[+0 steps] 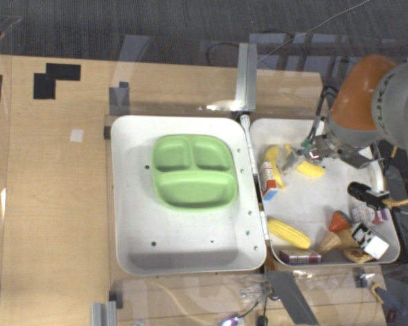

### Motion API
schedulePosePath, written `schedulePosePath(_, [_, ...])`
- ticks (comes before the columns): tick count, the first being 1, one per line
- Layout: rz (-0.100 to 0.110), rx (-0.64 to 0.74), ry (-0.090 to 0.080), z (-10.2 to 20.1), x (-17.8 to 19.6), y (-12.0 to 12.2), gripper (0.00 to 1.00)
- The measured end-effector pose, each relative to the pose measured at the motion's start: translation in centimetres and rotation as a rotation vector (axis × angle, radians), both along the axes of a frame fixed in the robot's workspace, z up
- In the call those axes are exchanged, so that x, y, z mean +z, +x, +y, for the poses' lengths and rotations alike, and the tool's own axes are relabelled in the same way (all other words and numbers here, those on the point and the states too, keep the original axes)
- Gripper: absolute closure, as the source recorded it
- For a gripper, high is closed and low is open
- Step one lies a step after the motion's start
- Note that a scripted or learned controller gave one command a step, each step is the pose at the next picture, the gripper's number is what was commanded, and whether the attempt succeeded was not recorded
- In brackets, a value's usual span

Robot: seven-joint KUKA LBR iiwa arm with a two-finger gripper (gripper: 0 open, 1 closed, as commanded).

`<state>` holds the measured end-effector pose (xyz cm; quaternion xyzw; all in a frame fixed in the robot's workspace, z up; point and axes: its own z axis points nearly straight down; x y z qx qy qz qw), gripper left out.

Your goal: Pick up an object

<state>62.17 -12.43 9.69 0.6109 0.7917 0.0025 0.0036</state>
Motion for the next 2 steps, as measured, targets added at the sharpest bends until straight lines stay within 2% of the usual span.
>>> schedulePosePath(1, [-0.007, 0.0, 0.0, 0.1, 1.2, 0.2, 1.0])
schedulePosePath(2, [0.001, -0.133, 0.002, 6.5, 12.8, -1.0, 1.0])
